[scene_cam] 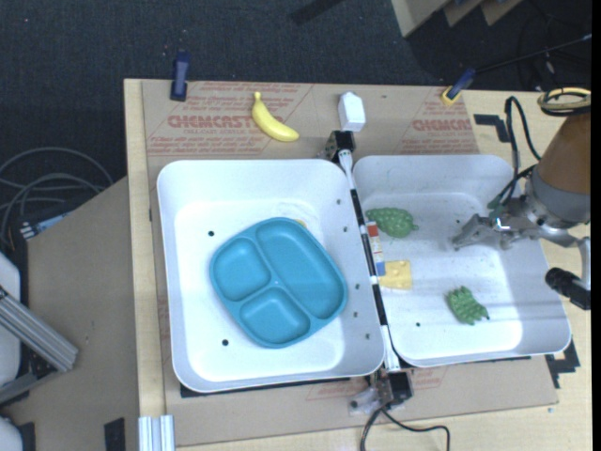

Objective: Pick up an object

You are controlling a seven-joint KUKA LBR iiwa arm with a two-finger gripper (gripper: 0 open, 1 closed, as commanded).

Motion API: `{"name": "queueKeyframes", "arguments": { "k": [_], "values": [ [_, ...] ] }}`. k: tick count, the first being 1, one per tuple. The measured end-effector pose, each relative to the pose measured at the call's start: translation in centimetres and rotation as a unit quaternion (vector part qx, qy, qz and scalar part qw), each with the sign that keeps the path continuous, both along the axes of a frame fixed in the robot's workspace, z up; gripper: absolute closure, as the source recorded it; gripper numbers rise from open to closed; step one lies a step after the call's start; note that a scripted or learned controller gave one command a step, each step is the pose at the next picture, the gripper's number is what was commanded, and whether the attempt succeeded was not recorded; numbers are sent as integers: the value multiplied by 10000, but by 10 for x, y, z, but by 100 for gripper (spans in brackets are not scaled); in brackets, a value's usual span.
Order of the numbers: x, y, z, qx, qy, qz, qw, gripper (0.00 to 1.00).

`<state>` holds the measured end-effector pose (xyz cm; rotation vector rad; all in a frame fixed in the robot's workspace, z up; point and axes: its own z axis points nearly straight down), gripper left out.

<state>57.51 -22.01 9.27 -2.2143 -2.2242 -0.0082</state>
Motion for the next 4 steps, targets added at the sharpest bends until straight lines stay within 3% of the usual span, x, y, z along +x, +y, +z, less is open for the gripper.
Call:
{"name": "queueKeyframes", "arguments": {
  "k": [1,2,3,4],
  "values": [
    [-61,42,75,-24,9,-19,10000,0],
    [-91,74,39,-25,18,-20,10000,0],
    [-90,69,-9,-25,17,-24,10000,0],
    [-30,18,18,-37,-2,-21,10000,0]
  ]
}}
